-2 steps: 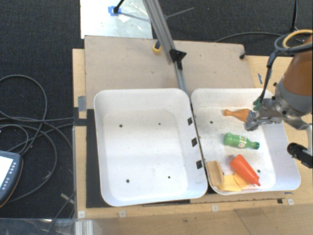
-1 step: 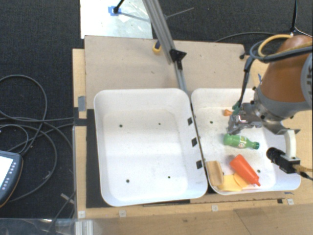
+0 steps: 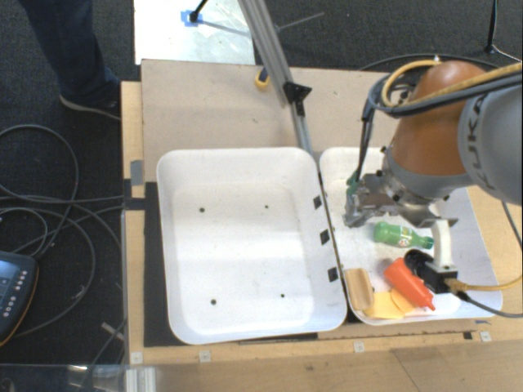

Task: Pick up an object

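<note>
While the end effector [image 3: 357,212] hangs low in the right bin [image 3: 478,219] beside a green bottle [image 3: 400,236], its spread cannot be told

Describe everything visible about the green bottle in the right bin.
The green bottle is small, translucent-looking plastic with a pale label band near its middle. It lies on its side on the floor of the right bin, roughly crosswise, just below the gripper. An orange object lies nearer the front, apart from it.

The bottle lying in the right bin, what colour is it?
Green, with a pale label; the bottle shows in the camera view, lying in the right bin.
</note>
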Controlling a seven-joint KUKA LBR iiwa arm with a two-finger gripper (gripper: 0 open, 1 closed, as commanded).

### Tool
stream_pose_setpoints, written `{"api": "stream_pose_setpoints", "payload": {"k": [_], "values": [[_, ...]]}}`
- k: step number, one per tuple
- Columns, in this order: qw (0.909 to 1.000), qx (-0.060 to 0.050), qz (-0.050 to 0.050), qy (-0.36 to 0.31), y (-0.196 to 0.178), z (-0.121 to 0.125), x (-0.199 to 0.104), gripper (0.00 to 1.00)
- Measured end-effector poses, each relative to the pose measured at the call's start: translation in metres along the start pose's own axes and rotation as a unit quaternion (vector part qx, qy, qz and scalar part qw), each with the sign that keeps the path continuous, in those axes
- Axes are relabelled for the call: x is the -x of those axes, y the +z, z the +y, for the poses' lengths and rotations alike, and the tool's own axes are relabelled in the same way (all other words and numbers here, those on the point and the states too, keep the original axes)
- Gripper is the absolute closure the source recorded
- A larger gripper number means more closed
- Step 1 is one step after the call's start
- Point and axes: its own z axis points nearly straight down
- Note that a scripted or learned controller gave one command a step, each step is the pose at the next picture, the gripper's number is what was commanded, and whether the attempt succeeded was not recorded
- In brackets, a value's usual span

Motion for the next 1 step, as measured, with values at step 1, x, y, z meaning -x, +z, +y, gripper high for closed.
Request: {"api": "stream_pose_setpoints", "payload": {"k": [1], "values": [[1.0000, 0.000, 0.000, 0.001, 0.0127, 0.0067, -0.0524, 1.00]]}}
